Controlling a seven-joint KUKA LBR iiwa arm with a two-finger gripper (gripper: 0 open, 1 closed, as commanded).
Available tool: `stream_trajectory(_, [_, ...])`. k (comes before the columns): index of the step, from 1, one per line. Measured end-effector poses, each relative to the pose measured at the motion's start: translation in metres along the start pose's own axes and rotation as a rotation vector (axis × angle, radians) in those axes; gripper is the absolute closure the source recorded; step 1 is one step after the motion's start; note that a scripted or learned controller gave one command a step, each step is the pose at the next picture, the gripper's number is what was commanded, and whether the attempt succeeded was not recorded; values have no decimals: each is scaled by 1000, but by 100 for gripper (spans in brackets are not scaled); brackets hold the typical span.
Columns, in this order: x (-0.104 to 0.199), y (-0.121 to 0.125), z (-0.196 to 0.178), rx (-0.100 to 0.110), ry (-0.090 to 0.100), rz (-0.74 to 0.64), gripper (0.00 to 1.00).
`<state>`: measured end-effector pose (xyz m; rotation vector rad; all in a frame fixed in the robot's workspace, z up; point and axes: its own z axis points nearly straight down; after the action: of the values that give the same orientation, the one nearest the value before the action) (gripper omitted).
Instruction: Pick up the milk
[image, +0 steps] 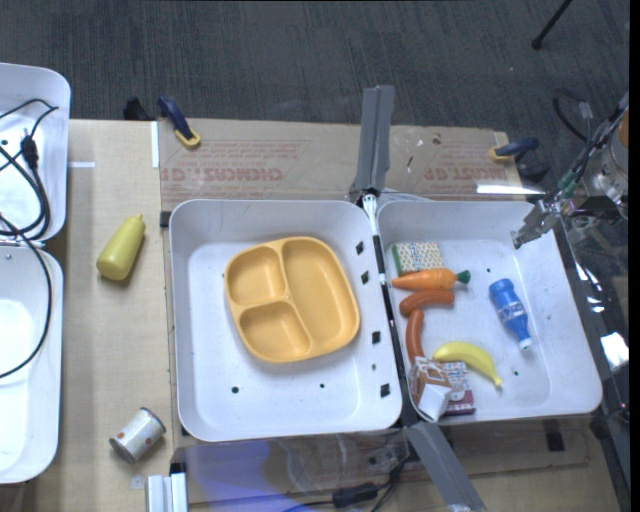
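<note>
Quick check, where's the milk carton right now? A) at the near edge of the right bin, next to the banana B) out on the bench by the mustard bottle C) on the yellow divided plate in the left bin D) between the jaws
A: the milk carton lies on its side at the near edge of the right bin, just left of the banana, while the gripper is up at that bin's far right corner.
</note>
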<state>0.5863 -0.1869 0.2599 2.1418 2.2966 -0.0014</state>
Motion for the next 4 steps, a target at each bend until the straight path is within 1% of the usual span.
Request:
stream_trajectory(1, [0,1,-8,2,-2,-3,100])
stream_trajectory(2, [90,13,-67,1,0,-123,100])
stream_trajectory(3, [76,-11,-33,3,0,-71,100])
stream_trajectory(4, [130,10,-105,2,0,-133,100])
